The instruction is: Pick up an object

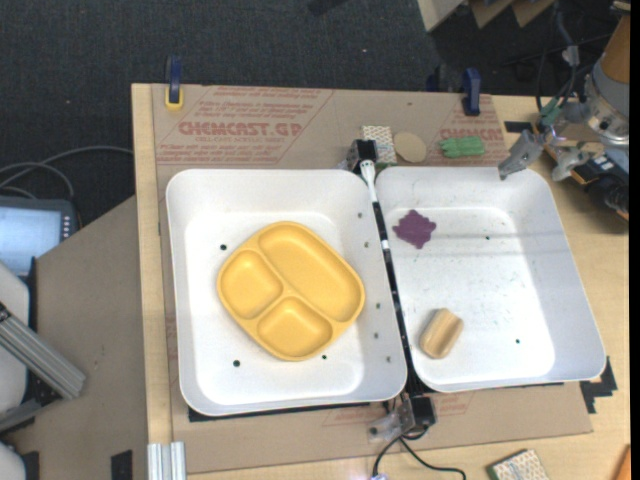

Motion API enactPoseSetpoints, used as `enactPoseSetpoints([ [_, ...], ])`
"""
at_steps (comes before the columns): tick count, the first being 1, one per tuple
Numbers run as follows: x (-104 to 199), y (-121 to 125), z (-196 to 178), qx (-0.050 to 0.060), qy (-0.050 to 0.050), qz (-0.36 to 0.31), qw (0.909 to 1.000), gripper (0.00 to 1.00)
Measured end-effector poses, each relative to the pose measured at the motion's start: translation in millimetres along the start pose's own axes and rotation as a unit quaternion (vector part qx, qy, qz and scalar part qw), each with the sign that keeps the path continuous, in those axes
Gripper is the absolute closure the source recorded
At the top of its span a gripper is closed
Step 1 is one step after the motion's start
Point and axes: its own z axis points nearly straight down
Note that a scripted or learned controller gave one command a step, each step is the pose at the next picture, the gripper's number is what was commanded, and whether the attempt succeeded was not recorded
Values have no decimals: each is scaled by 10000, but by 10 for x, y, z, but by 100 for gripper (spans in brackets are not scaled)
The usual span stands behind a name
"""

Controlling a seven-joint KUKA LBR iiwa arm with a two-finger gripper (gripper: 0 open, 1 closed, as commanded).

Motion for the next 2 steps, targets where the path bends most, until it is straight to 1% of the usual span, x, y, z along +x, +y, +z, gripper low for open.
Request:
enactPoseSetpoints([
  [1, 393, 190, 1639, 40, 17, -20, 10000, 0],
  [2, 929, 207, 1542, 11, 5, -15, 10000, 0],
])
